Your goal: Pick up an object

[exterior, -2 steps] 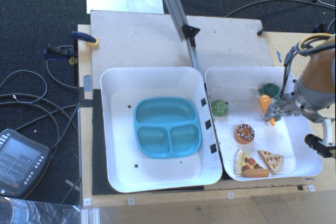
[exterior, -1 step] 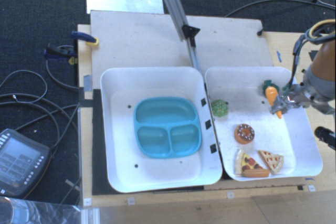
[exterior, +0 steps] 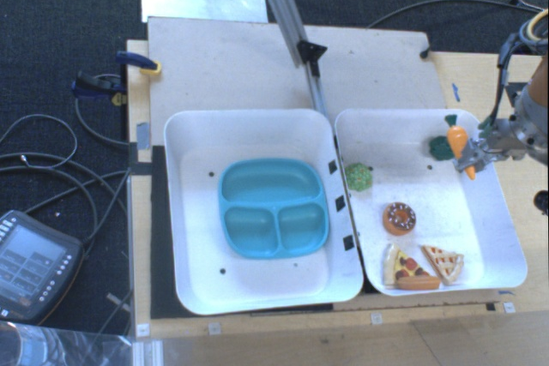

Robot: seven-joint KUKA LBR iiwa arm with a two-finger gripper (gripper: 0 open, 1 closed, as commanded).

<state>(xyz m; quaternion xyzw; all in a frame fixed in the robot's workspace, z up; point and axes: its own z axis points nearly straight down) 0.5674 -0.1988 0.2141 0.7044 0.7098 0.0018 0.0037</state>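
The right bin (exterior: 403,129) holds several toy foods. An orange carrot (exterior: 457,137) with a dark green top lies near its far right wall. A green broccoli (exterior: 358,177) sits by the left wall, and a brown donut (exterior: 399,219) is in the middle. A pizza slice (exterior: 407,268) and a waffle wedge (exterior: 443,263) lie at the front. My gripper (exterior: 473,159) reaches in from the right and sits right against the carrot's near side. The wrist hides how it meets the carrot.
The left bin (exterior: 193,184) holds a blue divided plate (exterior: 274,207). A grey slanted pole (exterior: 287,4) crosses the bench behind the bins. Cables and a handheld pendant (exterior: 30,261) lie on the floor at left.
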